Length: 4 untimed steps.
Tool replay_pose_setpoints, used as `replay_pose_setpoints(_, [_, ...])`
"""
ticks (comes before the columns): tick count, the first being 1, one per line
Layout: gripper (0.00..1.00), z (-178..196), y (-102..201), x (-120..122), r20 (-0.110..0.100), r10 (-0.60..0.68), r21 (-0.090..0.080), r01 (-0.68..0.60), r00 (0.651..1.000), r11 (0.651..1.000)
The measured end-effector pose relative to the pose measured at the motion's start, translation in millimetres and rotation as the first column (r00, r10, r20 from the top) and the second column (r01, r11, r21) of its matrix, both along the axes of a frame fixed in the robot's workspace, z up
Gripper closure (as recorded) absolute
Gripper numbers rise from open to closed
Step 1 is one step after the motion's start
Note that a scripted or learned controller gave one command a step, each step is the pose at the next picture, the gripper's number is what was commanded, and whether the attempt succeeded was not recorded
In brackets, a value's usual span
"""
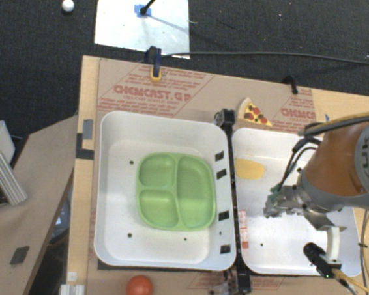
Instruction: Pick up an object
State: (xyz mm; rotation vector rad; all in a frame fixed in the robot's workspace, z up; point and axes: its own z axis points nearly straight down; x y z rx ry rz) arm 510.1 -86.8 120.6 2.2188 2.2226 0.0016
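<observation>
My gripper (275, 204) hangs low over the right bin (251, 259), near its middle, with the grey and orange arm reaching in from the right. A flat yellow piece (249, 169) lies in that bin, up and to the left of the gripper. A small red and white item (242, 223) rests by the bin's left wall, below and left of the gripper. The left bin (113, 169) holds a green divided plate (176, 191). The fingertips are small and dark, and what lies between them is hidden.
A pizza-slice toy (254, 113) lies on the cardboard behind the right bin. A red-orange ball (139, 289) sits on the bench in front of the left bin. A black clamp bar (229, 187) runs between the two bins. Cables trail at the front right.
</observation>
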Motion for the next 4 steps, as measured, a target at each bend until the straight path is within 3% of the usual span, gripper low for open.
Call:
replay_pose_setpoints(2, [1.00, 116.1, -4.8, 7.2, 0.006, 0.003, -0.001, -0.003, 1.000, 1.000])
replay_pose_setpoints(3, [1.00, 110.5, 48.2, 32.5, 0.002, 0.008, 0.002, -0.008, 1.000, 1.000])
replay_pose_setpoints(4, [1.00, 101.0, 102.3, 37.4, -0.001, 0.008, 0.002, -0.008, 1.000, 1.000])
